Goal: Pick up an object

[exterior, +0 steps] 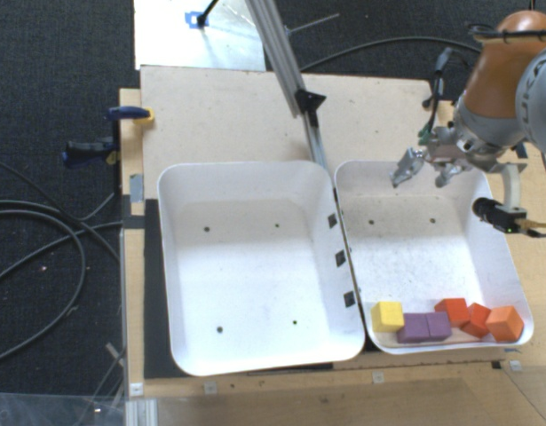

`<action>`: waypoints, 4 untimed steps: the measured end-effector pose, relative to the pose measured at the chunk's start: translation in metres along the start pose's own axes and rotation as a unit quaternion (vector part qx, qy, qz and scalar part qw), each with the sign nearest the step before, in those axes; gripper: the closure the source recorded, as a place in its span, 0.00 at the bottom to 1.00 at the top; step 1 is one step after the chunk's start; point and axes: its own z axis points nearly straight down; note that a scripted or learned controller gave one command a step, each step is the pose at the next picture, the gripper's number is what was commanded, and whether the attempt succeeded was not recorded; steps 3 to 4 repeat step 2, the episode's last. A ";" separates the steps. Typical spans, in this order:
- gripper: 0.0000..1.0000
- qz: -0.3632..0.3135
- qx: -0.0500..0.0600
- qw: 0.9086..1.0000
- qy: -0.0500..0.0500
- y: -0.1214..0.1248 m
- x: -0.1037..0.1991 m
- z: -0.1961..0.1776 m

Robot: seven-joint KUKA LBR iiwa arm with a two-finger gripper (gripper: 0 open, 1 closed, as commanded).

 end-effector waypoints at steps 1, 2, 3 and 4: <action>0.00 0.002 -0.004 1.000 -0.001 0.014 -0.025 -0.063; 0.00 0.003 0.004 1.000 0.001 -0.057 -0.053 0.099; 0.00 0.003 0.004 1.000 0.001 -0.057 -0.053 0.099; 0.00 0.003 0.004 1.000 0.001 -0.057 -0.053 0.099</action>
